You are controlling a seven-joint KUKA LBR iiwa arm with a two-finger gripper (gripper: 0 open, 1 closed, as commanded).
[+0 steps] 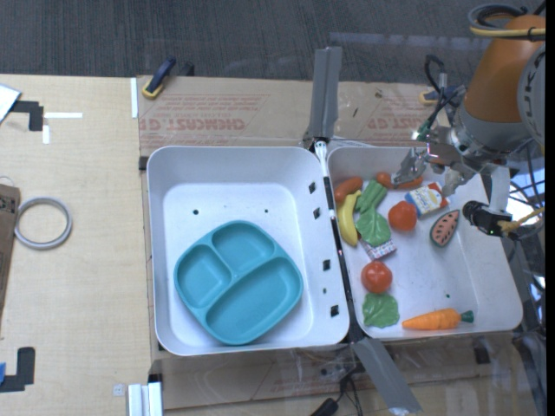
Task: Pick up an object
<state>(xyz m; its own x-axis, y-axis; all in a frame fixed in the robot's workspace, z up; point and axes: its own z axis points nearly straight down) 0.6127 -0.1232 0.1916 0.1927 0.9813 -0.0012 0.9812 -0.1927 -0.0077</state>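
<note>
Overhead, the arm (507,68) reaches in from the right, its gripper (427,170) low over the far part of the right bin (486,315); whether it grips anything, I cannot tell. Below it lie toy foods: banana (348,219), two tomatoes (401,216), watermelon slice (444,229), and a carrot (435,320) at the near edge. A blue plate (238,281) sits in the left bin (173,172).

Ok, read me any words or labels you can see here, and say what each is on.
Red print, upside down, on the cardboard behind the bins: looks like "CHEMCAST GP", uncertain.
Small carton in the right bin: print too small to read.
White tag there: too blurred.
</note>
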